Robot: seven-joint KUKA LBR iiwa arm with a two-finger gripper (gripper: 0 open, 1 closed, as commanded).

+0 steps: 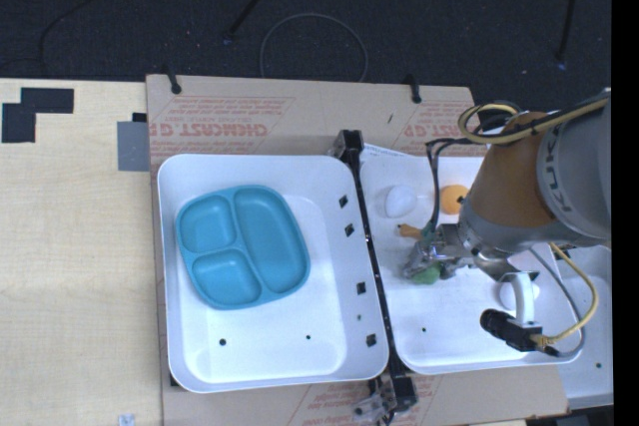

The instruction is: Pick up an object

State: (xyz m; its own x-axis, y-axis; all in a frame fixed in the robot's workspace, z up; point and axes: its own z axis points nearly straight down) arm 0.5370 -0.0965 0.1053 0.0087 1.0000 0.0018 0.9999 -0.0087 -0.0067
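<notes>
Dark carpet with loose cables runs across the top of the view, and below it a pale wooden bench [70,264] carries a cardboard sheet [300,115] with two shallow white bins side by side. The arm [539,180] — grey, with an orange band — reaches in from the right and bends down over the right bin [449,339]. Its claw [431,259] sits low in that bin, near the black divider [364,244] between the bins. Whether the claw is released or clenched cannot be told, since the wrist and cabling crowd it.

A small green thing [425,275] lies right at the claw, just below it and seemingly touching; it cannot be seen to sit between the tips. A white ball-like object [400,203] rests up and slightly left of the claw, apart from it. An orange object [453,200] lies just above the claw, partly hidden by the arm. A thin brown piece [409,231] lies just left of the claw.

Well to the left of the claw, across the divider, the left bin [200,354] holds a blue three-part plate [243,244] lying flat.
</notes>
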